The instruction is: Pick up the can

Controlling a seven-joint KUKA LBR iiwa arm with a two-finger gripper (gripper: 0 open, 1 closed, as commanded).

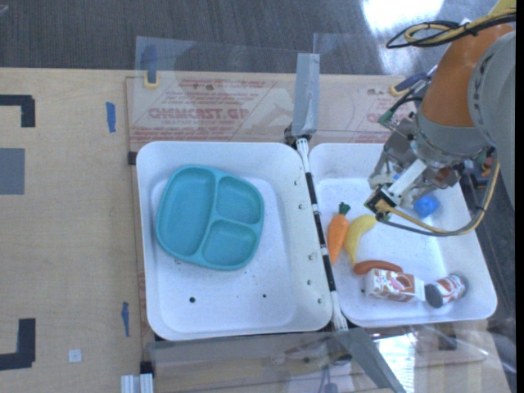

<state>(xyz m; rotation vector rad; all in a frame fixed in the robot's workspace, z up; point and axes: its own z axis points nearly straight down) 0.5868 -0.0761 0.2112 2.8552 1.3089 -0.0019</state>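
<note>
Bins are two on the bench: the left bin (pixel 160 301) carries one teal divided plate (pixel 210 217), and the right bin (pixel 483 301) carries the rest. In the right bin we count one can (pixel 446 289), one carrot (pixel 337 232), one yellow fruit-like piece (pixel 360 232), one red sausage-like piece (pixel 378 266), one small carton (pixel 393 286) and one blue thing (pixel 426 206) that is partly hidden. The can lies on its side near the lower right corner of the right bin, its long axis about left to right, with its dark end toward the carton, which it is just beside or touching. The gripper (pixel 381 205) hangs over the upper part of the right bin, above the yellow piece; the can is well apart from it, down and to the right. Nothing is seen between the jaws, and we cannot tell how wide they stand.
</note>
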